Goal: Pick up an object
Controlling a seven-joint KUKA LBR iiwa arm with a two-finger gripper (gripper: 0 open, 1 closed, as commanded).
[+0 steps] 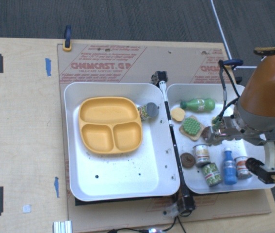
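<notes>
Objects are crowding the right bin point(186, 176); your gripper point(214, 134) is hovering there, beside the green scrubber point(191, 125), grip state unclear.

A robotics lab: a pale wooden worktop point(21, 144) marked with blue tape, two shallow white plastic bins point(74, 130), grey carpet point(127, 8).

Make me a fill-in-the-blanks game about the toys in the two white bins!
1. The yellow tray has ___ compartments.
2. The green bottle lies in the ___ bin as the camera sees it.
3. The small bottle standing between two cans near that bin's front edge is ___ in colour.
4. The gripper hangs over the ___ bin as the camera sees it.

Missing words: three; right; blue; right
</notes>
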